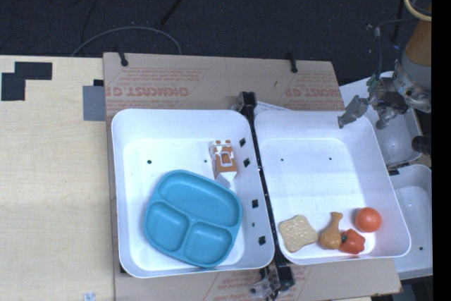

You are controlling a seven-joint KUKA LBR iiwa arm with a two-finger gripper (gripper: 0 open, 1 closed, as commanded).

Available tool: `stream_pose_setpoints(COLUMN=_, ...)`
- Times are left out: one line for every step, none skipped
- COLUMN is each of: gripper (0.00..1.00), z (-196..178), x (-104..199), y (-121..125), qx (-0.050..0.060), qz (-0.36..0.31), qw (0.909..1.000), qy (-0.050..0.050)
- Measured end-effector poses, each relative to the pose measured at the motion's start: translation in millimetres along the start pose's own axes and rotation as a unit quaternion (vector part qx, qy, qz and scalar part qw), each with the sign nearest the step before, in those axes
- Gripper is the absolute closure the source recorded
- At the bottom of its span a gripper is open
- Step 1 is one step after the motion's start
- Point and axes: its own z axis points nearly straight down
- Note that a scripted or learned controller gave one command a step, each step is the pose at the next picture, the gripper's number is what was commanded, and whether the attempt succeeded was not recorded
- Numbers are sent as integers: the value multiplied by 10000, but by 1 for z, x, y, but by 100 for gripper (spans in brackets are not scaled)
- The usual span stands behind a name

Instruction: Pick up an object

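At upper right, past the far-right corner of the right bin (366,144), the gripper (368,112) is seen w/ fingers spread apart, nothing between them. One finger (350,113) is angled down-left over the bin's top rim; the other sits near the wrist. Orange band (418,43) is visible above the wrist, arm cut by the frame edge.

Pickable objs are grouped at the near-right corner of the right bin, well apart from the gripper: toast slice (297,232), chicken drumstick (331,232) just beside it, red piece (352,242) touching the drumstick, tomato (367,219) just above the red piece.

In the left bin (134,137): blue divided plate (192,218) lying flat, 3 compartments, near-center. Small orange-white toy (224,159) is placed just beyond the plate's far edge, near the divider between bins.

Both bins are seated on a cardboard sheet (211,84) on a light wood bench (49,187).
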Motion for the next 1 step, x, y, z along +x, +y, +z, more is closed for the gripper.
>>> stream_pose_setpoints(gripper=0, z=-9, x=0, y=2, qx=-70, qz=-13, qw=10000, qy=-16)
